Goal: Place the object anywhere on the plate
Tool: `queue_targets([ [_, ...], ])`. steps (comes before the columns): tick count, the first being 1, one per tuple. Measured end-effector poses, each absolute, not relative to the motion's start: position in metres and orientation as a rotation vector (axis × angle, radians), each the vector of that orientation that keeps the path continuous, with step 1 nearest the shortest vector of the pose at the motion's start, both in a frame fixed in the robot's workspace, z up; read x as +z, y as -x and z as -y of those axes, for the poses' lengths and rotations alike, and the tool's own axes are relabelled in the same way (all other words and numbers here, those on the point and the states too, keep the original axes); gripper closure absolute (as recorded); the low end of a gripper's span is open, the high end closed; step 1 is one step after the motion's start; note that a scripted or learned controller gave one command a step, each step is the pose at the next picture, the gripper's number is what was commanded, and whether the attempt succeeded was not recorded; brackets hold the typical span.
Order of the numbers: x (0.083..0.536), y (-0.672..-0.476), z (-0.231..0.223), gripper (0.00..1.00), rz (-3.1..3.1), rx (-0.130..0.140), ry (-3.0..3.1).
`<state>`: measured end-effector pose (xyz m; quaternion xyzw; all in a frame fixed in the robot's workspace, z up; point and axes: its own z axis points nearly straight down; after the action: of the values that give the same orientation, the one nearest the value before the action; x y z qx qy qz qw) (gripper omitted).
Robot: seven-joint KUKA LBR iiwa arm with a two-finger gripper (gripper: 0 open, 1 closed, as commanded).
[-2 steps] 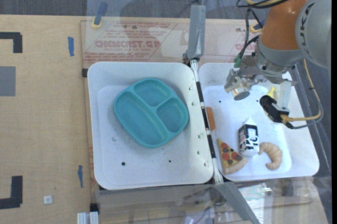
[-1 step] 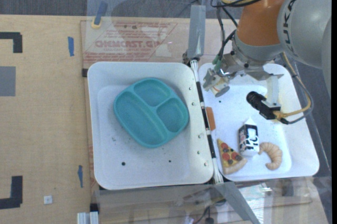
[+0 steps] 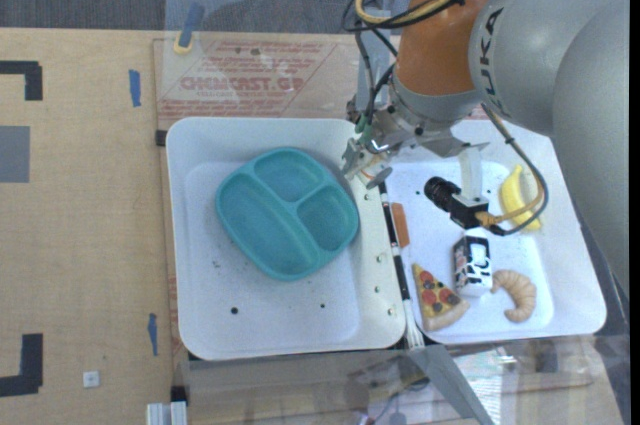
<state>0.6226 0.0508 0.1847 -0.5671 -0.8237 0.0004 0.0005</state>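
From the overhead camera, the fingers (image 3: 367,163) hang over the divider where the two white bins meet. They are too small and cluttered to make out, so I can't tell whether they are spread or clenched. The teal plate (image 3: 287,213) lies in the left bin (image 3: 200,313), just left of the fingers, with its compartments bare. Just below the fingers, a brown marker (image 3: 397,225) lies along the divider in the right bin (image 3: 570,303). Farther down and right are a pizza slice (image 3: 437,295), a black-and-white can (image 3: 472,265) and a croissant (image 3: 518,293). A banana (image 3: 515,195) lies well off to the right.
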Motion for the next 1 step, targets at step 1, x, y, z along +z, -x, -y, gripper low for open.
queue_targets([
  [1,0.1385,-0.6437,-0.0962,1.00,2.579,-0.001,1.796],
])
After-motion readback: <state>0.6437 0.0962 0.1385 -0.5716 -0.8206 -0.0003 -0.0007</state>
